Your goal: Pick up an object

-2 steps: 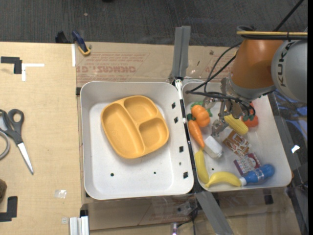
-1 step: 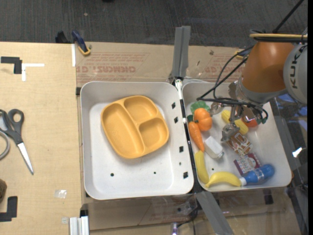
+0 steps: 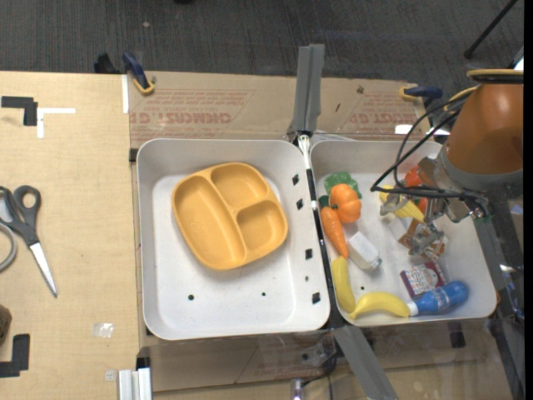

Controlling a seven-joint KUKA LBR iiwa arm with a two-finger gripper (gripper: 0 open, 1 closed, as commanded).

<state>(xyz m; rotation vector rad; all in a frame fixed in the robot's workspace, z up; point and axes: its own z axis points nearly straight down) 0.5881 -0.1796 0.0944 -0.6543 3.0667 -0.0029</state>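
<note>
Pincer [image 3: 425, 238] low over right bin [image 3: 476, 305], grip state indeterminable. Counted: one divided yellow plate [image 3: 229, 215], one banana [image 3: 379, 306], one carrot [image 3: 335, 232], one blue bottle [image 3: 441, 297].

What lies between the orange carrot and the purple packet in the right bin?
In the camera view, a small white block lies between the carrot and the purple packet.

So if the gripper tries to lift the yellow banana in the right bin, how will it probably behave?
The banana looks smooth and glossy, so it may slip between fingers. Its curved shape could make it pivot or rock when pushed. It lies against the blue bottle and near the bin wall, so a push may jam it.
</note>
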